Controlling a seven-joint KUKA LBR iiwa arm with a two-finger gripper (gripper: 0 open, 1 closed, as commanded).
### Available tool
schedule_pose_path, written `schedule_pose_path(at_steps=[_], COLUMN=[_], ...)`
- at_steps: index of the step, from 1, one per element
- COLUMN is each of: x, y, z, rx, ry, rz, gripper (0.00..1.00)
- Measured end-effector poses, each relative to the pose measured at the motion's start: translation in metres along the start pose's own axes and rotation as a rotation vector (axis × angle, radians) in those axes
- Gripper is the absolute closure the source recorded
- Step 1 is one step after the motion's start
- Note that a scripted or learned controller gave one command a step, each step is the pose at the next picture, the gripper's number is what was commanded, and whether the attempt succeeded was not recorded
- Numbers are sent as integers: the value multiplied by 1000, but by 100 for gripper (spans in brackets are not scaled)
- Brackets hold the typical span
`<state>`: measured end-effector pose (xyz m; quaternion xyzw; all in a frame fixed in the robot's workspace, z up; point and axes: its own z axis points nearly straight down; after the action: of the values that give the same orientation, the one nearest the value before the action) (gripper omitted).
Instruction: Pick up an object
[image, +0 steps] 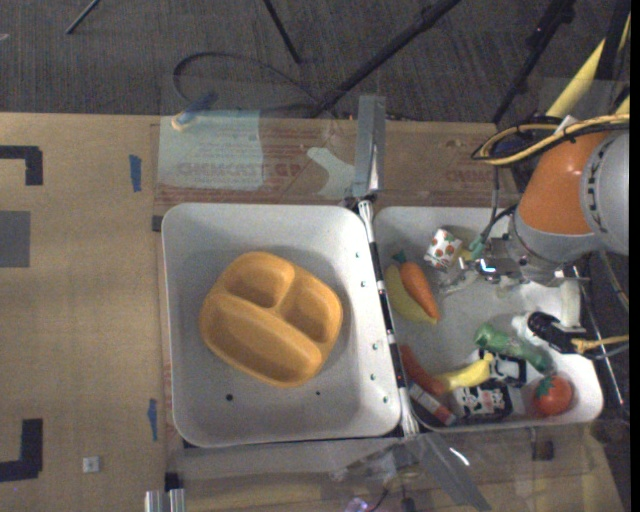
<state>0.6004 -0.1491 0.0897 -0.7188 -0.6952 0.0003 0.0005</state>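
The right bin holds several toys. An orange carrot lies on a yellow piece at the bin's left side. A small patterned cup sits just behind them. My gripper hangs low over the bin's middle, right beside the cup and to the right of the carrot. Nothing shows between its tips. Toward the front lie a green item, a yellow banana, a red tomato, a black-and-white carton and a red sausage-like piece.
The left bin holds an orange divided plate. A metal divider separates the bins. The arm's orange band and grey wrist cover the right bin's far right corner.
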Motion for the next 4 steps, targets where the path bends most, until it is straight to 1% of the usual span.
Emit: schedule_pose_path(at_steps=[1, 2, 4], x=[-1, -34, -36], y=[0, -7, -4], z=[-6, -160, -175], rx=[2, -1, -2], ry=[0, -1, -4], rz=[3, -213, -212], gripper=[100, 100, 100])
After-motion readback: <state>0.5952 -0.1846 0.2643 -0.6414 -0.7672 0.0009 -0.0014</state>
